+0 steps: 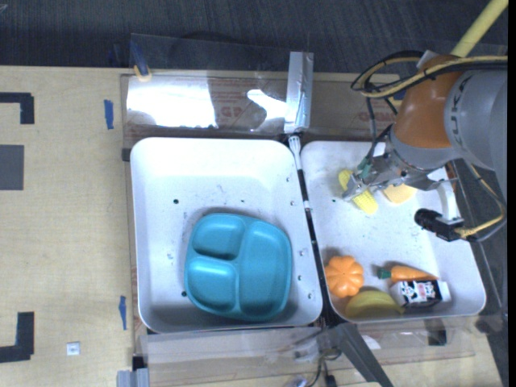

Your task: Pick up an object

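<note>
End effector [360, 185]: low in the right bin [459, 297], at a yellow toy [367, 202]; finger state cannot be told.
Yellow toy: far from the orange pumpkin [344, 274].
Left bin [153, 216]: blue divided plate [239, 265].

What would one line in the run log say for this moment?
arm: over right bin | pincer: down at yellow pieces | pumpkin, carrot: untouched | blue tray: left bin
</note>
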You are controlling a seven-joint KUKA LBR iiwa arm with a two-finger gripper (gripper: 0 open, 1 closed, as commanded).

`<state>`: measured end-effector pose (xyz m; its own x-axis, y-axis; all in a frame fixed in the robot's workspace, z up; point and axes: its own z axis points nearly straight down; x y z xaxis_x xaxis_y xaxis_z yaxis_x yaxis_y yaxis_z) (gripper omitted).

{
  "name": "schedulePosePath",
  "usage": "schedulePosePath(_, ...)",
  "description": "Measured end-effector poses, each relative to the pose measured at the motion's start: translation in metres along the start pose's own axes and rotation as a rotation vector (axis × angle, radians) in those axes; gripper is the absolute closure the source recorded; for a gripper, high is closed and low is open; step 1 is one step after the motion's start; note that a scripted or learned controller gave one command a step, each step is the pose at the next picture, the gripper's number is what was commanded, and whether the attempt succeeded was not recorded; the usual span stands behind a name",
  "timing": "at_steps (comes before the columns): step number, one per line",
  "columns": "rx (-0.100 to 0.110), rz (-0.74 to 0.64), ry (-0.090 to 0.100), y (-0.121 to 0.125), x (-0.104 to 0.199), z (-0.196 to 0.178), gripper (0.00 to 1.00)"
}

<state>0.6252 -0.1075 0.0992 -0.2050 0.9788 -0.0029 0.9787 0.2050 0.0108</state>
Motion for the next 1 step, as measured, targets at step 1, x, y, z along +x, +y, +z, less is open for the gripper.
schedulePosePath(1,0.006,0.242,0.001,0.0129,0.0331,-0.087,1.0)
